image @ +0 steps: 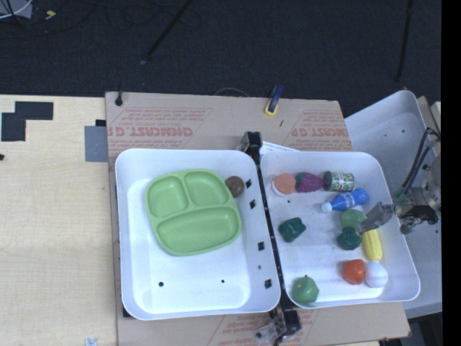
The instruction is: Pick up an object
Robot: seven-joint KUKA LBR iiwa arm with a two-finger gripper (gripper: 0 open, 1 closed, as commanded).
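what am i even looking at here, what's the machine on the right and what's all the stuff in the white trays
This is one picture from a camera fixed above a workbench, looking down at a slant. Two shallow white bins sit side by side on cardboard.

The left bin holds a green divided plate and a small brown ball beside it.

The right bin holds toy food and small items: an orange disc, a purple piece, a small can, a blue bottle, a dark green piece, a yellow corn cob, a green apple, and an orange and a white ball.

The machine is a robot arm reaching in from the right. Its gripper hovers over the right bin's right side, near the corn. Nothing is visibly held between its fingers.
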